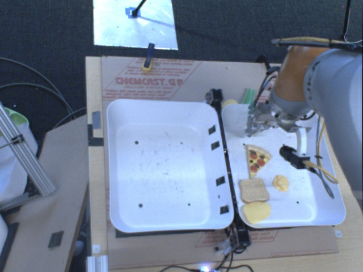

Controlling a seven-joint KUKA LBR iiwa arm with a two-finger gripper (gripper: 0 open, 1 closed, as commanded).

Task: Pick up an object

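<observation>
The arm [317, 78] hides the right bin's [334, 208] far corner, and a green object [248, 96] shows only partly.

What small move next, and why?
Probably shift the gripper toward the camera and lower it over the pizza slice. The gripper sits at the far end of the right bin with no item under it, and the slice is the nearest piece, lying flat and apart from the bread.
</observation>
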